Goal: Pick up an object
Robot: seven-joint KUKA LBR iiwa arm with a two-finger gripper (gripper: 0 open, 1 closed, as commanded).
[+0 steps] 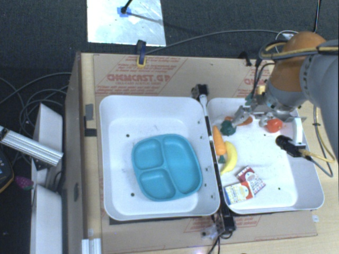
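The right bin (286, 194) holds several small objects. An orange carrot (218, 140) lies along its left wall, with a yellow banana (229, 157) beside it. A red-and-white carton (243, 185) lies near the front. A red tomato-like piece (274, 124) sits at the back right. A small green piece (229, 128) and an orange piece (244, 120) lie at the back left. My gripper (241, 114) hangs low over the back left of this bin, right above the green and orange pieces. Nothing shows clearly as held.
The left bin (119, 115) holds a blue divided plate (166, 166). A black connector and cable (290, 144) stick out over the right bin's right side. The grey arm with its orange band (294, 62) leans in from the back right. A centre wall (209, 142) separates the bins.
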